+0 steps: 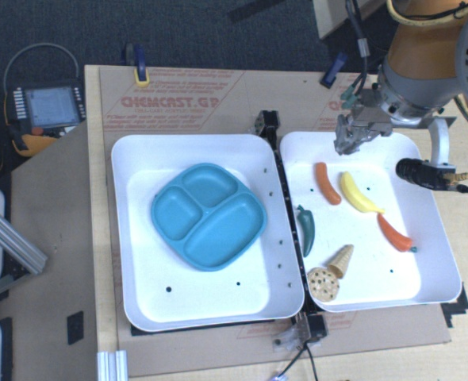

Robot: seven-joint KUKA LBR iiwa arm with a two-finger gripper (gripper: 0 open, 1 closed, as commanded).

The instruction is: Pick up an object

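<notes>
My gripper [348, 144] hangs over the far edge of the right bin [428, 288], above and a little to the right of a red-orange sausage [326, 182]. Nothing shows between its fingers. A yellow banana [358, 193] lies just right of the sausage. Further right lies an orange carrot [395, 232]. A dark green pepper [305, 227] rests by the bin's left wall. An ice cream cone [339, 259] and a round cookie [322, 282] sit near the front left corner.
The left bin [139, 280] holds a blue divided plate [209, 215]. A black clamp [266, 122] sits at the far end of the ridge between the bins. A small screen device [49, 106] lies off the bench at far left.
</notes>
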